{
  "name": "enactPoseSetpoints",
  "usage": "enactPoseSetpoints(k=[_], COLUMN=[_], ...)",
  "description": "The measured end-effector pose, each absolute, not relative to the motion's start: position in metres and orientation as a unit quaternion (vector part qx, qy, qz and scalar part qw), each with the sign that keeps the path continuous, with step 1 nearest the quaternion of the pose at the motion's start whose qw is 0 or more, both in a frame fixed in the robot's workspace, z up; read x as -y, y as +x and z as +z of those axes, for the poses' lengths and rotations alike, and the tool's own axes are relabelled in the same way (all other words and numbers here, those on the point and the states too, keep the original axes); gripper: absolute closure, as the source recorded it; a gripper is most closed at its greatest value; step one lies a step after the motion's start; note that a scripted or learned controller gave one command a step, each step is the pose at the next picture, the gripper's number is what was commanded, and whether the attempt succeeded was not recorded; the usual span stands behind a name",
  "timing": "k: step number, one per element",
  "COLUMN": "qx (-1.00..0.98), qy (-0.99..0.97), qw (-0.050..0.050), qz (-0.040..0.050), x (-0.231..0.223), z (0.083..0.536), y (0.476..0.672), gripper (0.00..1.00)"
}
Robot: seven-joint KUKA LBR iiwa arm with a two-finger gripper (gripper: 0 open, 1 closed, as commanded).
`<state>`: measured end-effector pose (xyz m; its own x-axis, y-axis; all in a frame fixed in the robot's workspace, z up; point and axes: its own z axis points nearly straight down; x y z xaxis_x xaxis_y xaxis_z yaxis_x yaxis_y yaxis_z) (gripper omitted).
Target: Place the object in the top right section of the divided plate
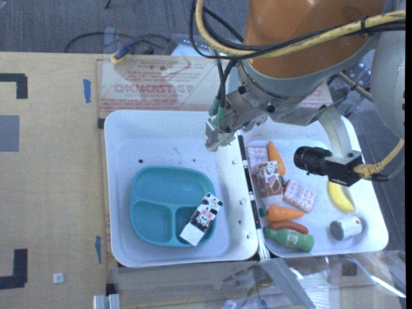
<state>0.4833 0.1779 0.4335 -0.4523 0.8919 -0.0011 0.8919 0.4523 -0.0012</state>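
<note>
A teal divided plate [161, 201] lies in the left bin [129, 140]. A small white carton with black cow spots [202, 219] lies tilted on the plate's right side, over its lower right section and rim. My gripper [215, 137] hangs above the back right of the left bin, near the divider between the bins, up and to the right of the plate. It is apart from the carton. The big orange and grey arm covers the view above it.
The right bin [376, 234] holds toy food: two carrots [283, 214], a green bottle [291, 238], a banana [341, 197], a pink wafer [300, 195], meat packets [267, 176] and a white can [346, 228]. A black camera mount [322, 161] sticks out over that bin.
</note>
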Motion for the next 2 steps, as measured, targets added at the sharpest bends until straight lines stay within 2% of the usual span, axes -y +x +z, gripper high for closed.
enactPoseSetpoints(k=[2], qx=[-0.854], qy=[0.521], qw=[0.000], qz=[-0.0025], x=[-0.1821], z=[0.4511], y=[0.4837], gripper=[1.00])
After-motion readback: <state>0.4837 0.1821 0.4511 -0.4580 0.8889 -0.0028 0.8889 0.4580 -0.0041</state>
